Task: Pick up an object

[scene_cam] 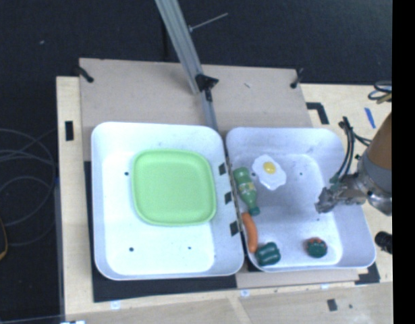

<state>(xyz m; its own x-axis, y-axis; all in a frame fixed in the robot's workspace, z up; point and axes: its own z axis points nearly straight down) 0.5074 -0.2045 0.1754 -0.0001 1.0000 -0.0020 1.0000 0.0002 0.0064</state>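
Seemingly poised over the right bin point(328, 140), the hand point(328, 201) hangs at its right side, though whether it is apart or together I cannot tell. Candidate objects lie left and nearer: fried egg point(269, 171), green bottle point(245, 190), carrot point(250, 229), plus a green plate point(173, 186) in the left bin point(113, 181).

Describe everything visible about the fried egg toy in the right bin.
The fried egg toy is a flat, irregular white blob with a round yellow yolk near its middle, plastic-looking. It lies flat on the floor of the right bin, in the upper middle part, just right of the green bottle by the left wall. It looks close to the bottle, but contact cannot be told. The gripper is to its lower right, apart from it.
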